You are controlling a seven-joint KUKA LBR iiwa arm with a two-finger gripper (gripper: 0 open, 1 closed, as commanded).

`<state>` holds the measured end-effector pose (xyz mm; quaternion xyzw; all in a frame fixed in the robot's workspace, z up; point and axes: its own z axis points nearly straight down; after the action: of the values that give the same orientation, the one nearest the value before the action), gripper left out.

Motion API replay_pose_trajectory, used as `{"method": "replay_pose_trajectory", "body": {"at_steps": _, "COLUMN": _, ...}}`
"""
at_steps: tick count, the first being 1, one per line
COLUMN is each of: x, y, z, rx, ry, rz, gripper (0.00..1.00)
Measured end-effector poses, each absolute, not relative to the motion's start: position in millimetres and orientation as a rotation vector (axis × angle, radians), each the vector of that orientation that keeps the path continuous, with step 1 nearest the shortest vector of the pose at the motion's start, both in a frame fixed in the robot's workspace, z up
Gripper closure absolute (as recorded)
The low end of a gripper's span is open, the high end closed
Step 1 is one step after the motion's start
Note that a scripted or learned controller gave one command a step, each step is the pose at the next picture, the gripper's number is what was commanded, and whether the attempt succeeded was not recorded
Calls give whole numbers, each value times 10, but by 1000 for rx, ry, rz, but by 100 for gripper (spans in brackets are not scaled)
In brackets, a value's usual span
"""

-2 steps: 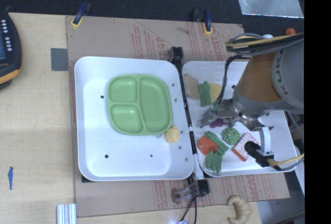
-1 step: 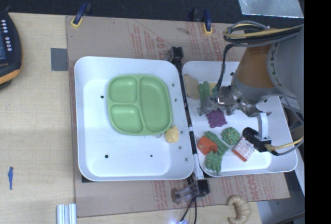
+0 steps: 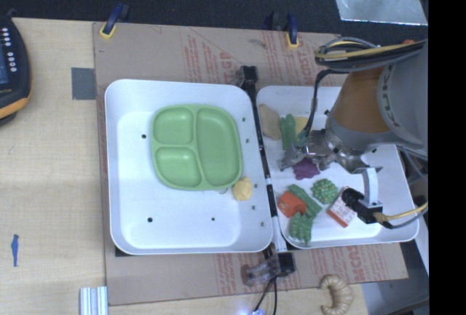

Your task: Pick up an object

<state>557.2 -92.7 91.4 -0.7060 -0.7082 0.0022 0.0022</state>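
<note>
The arm (image 3: 378, 99) reaches in from the right over the right bin (image 3: 397, 233), and its jaws (image 3: 309, 155) hang low among the small toys there; whether they are wide, narrow or closed on anything cannot be told, because the wrist hides them from above. Directly under the jaws lies a purple piece (image 3: 306, 169), touching or nearly touching them. Just beyond the jaws, toward the bin's far wall, a green pod (image 3: 289, 129) stands beside a pale beige piece (image 3: 269, 121). On the near side sit a green broccoli-like toy (image 3: 325, 190), an orange-red piece (image 3: 291, 203), another green piece (image 3: 301, 228) and a red and white block (image 3: 341, 214). Well to the left of the jaws, in the left bin (image 3: 131, 233), a green divided plate (image 3: 196, 148) lies flat with a small yellow toy (image 3: 242, 190) against its near right corner. Both bins rest on cardboard on the tabletop (image 3: 44, 182).
</note>
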Motion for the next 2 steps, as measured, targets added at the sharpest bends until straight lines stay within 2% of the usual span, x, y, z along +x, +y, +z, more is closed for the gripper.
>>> {"method": "replay_pose_trajectory", "body": {"at_steps": 1, "x": 5586, "y": -933, "z": 1032, "rx": -2215, "ry": -2223, "rz": 4, "gripper": 100}}
{"method": "replay_pose_trajectory", "body": {"at_steps": 2, "x": 5585, "y": -932, "z": 1029, "rx": -2213, "ry": -2225, "rz": 6, "gripper": 0}}
